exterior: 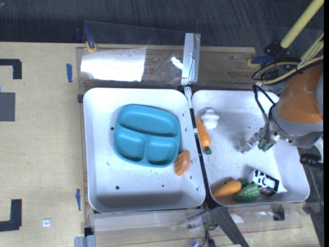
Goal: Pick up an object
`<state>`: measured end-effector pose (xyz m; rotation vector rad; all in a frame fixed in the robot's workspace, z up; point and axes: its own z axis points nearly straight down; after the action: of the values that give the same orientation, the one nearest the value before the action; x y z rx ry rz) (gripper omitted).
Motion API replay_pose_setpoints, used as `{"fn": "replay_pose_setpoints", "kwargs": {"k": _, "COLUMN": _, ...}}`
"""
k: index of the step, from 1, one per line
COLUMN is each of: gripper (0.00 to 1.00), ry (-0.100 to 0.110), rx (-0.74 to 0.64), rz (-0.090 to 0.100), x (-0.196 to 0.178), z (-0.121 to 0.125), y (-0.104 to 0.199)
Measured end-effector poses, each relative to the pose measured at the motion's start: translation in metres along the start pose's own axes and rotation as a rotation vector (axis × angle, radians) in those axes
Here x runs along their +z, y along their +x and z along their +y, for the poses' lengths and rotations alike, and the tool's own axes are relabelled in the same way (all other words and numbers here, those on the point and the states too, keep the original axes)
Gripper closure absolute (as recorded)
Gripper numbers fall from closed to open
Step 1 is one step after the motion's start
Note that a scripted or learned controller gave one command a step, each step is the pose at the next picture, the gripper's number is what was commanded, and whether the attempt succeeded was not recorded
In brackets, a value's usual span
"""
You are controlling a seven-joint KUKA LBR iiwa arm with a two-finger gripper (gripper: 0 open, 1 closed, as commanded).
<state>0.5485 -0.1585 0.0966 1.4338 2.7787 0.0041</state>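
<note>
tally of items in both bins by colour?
Blue: 1, tray
Orange: 3, slice, carrot, carrot
White: 1, toy
Green: 1, veg
Black-and-white: 1, piece
Total: 7

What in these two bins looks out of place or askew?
Nothing looks spilled or damaged. The thin orange carrot lies close along the divider in the right bin. An orange piece leans on the blue tray in the left bin, rather than lying in a compartment.
</note>
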Motion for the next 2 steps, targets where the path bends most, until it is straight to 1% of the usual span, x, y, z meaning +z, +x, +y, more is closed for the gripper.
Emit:
{"fn": "replay_pose_setpoints", "kwargs": {"k": 1, "gripper": 1.00, "ry": 0.005, "rx": 0.027, "rz": 0.007, "x": -0.110, "z": 0.011, "y": -0.013}}
{"fn": "replay_pose_setpoints", "kwargs": {"k": 2, "gripper": 1.00, "ry": 0.014, "rx": 0.106, "rz": 0.016, "x": -0.059, "z": -0.027, "y": 0.080}}
